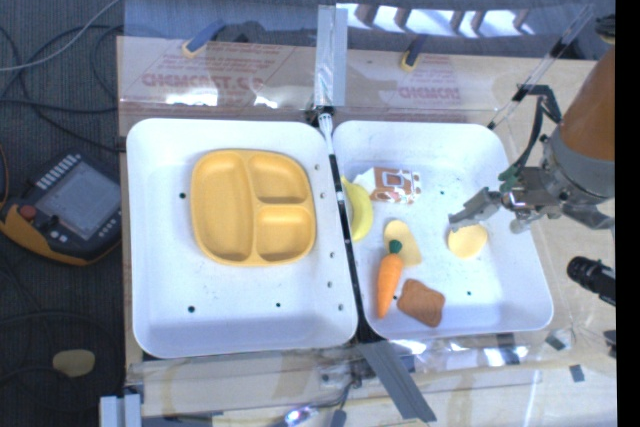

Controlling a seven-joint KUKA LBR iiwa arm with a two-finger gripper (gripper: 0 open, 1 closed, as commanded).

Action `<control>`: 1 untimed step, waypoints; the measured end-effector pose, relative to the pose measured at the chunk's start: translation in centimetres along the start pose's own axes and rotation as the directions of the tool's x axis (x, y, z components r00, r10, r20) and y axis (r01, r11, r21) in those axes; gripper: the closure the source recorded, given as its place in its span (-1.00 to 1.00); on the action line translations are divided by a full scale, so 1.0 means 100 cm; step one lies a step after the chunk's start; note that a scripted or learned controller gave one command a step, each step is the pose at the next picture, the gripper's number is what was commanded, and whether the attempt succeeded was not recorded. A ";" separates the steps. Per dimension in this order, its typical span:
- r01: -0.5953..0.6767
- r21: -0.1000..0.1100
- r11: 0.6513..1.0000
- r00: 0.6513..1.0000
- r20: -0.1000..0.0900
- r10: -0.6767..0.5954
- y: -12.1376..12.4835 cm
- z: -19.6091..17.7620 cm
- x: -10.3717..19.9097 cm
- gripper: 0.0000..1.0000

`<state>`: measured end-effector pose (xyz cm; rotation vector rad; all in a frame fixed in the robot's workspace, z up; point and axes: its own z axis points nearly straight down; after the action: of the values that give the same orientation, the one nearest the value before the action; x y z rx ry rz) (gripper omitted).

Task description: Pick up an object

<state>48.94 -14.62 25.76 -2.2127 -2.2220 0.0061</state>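
Two smooth white bins: the left [160, 315] holds a glossy yellow divided plate [253, 206]; the right [520, 300] a tapered carrot [387, 282]. Gripper [487, 208], spread open and empty, hovers above a pale round disc [467, 240].

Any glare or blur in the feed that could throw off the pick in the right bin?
Camera view: bright glare on the clear sheeting behind the bins and along the bench's front edge; the gripper looks slightly soft; the carrot and pale yellow disc in the right bin are evenly lit, with faint shadows.
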 end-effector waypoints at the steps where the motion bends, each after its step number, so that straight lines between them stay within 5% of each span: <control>1: 0.170 -0.001 0.985 0.985 -0.001 -0.170 0.046 0.084 0.026 -1.00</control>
<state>53.44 -11.99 17.37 -2.0146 -2.4028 0.0038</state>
